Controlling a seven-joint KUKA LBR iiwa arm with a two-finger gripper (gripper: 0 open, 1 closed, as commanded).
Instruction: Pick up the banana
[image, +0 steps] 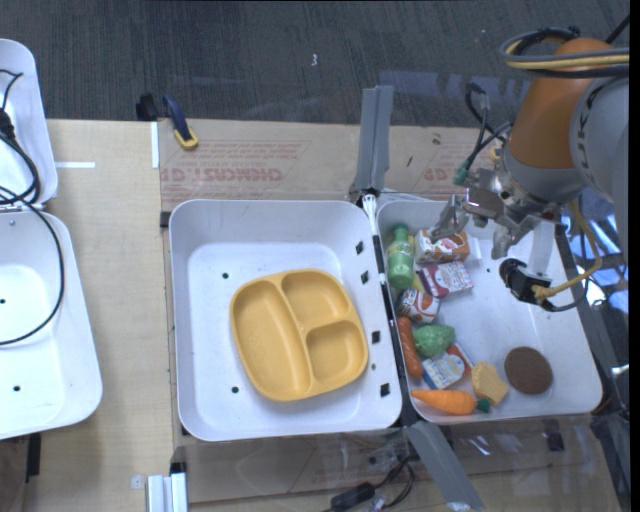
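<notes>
Robot lab: bench (250, 160), white bins (200, 330)

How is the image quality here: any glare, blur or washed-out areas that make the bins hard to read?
Camera view: lighting even and soft, with faint shadows under the yellow divided plate in the left bin; white bin floors run bright but keep their edges; the arm and gripper look slightly soft; small packets in the right bin are too coarse to read labels.
</notes>
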